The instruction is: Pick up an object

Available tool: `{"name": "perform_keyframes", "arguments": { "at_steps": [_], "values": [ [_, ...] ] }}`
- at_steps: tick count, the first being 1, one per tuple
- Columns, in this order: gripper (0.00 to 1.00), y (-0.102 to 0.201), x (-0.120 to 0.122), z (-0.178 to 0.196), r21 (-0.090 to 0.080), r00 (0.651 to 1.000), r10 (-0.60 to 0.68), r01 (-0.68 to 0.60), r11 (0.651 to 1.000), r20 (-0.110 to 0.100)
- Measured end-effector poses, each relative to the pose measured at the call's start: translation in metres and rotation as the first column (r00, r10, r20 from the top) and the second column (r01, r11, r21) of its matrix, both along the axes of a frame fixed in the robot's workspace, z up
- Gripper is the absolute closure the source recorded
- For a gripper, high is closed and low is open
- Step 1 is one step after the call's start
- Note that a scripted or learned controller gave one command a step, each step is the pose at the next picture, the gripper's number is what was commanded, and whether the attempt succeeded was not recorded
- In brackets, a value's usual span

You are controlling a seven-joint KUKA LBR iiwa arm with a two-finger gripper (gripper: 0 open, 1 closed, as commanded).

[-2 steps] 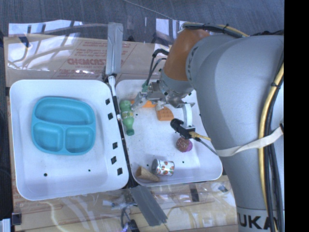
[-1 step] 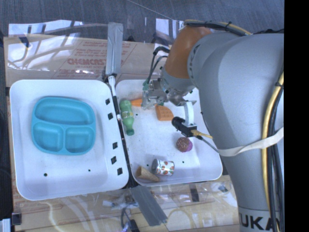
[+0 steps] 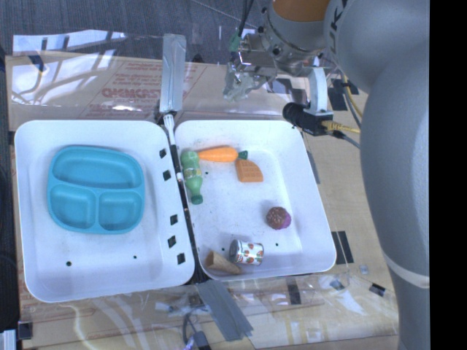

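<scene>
The right bin holds a green bottle against its left wall, an orange carrot, an orange wedge, a dark red ball, a small patterned can and a tan cone near the front. My gripper hangs above the bench behind the right bin's far edge, up and right of the carrot. Nothing shows between its fingers, and their state is unclear from this angle.
The left bin holds a blue divided tray. The grey arm fills the right side of the view over the bench. A grey tape strip runs back from between the bins.
</scene>
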State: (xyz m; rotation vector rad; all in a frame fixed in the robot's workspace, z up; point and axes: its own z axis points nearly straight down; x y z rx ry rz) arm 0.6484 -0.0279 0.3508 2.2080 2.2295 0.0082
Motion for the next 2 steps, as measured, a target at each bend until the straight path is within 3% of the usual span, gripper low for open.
{"name": "perform_keyframes", "arguments": {
  "at_steps": [1, 2],
  "values": [
    [1.0, -0.062, -0.007, 0.096, -0.002, 1.0, -0.007, 0.007, 1.0, 0.001],
    [1.0, 0.034, -0.032, 0.092, 0.002, 1.0, 0.004, -0.004, 1.0, -0.009]
  ]
}}
